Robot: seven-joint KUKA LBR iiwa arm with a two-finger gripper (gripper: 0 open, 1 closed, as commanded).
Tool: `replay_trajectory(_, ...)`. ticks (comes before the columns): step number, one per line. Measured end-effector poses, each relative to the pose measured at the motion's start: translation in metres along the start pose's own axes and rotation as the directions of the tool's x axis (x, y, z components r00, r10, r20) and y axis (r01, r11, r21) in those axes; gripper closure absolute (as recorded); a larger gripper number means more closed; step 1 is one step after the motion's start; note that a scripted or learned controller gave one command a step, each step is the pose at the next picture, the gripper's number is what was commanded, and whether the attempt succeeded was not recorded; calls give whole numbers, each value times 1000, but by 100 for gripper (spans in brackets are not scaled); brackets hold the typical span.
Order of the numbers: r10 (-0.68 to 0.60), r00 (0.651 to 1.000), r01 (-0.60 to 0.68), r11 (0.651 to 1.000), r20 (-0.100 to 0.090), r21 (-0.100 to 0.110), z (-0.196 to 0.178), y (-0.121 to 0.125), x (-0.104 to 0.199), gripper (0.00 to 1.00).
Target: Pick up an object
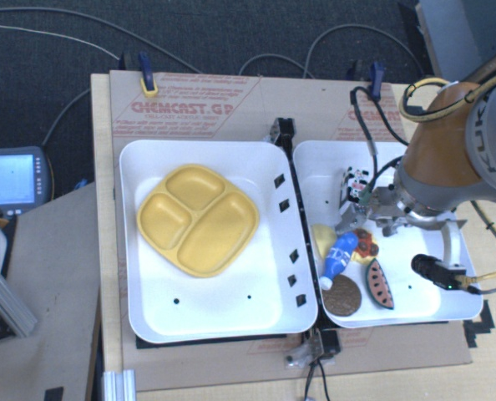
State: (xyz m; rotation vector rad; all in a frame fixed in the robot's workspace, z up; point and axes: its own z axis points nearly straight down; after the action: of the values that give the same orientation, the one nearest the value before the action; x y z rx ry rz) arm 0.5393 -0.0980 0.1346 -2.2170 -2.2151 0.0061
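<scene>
fig. 1. pick-up task, overhead view. the arm (436,157) reaches over the right bin (319,174), with the hand (354,192) hanging toward that bin's left half, just behind a cluster of small things; whether the hand is spread or pressed together cannot be told from this angle, and nothing is seen gripped in it. the cluster lies against the bin's left wall and runs to its front edge: a blue bottle (338,258) lying on its side, a yellow piece (322,239) touching it on the wall side, a small red piece (366,243) just beside its upper end, a brown disc (343,296) at its lower end, and a watermelon slice (378,284) near the disc. the left bin (148,291) carries a yellow divided plate (199,218) near its centre. judged as a target, the bottle is nearest the hand and looks light, stiff and smooth, so likely to roll or slip; a grip across its middle, square to its long axis, seems safest. its neighbours crowd both ends and one side, so a descent may nudge them. the thin disc and slice lie flat and offer little to pinch.
</scene>
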Motion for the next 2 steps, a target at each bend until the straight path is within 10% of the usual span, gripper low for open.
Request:
replay_trajectory(1, -1, 1000, 1, 1000, 0, -9, 48, 2, 1, 0)
replay_trajectory(2, 2, 1000, -1, 1000, 6, -25, 32, 6, -2, 100)
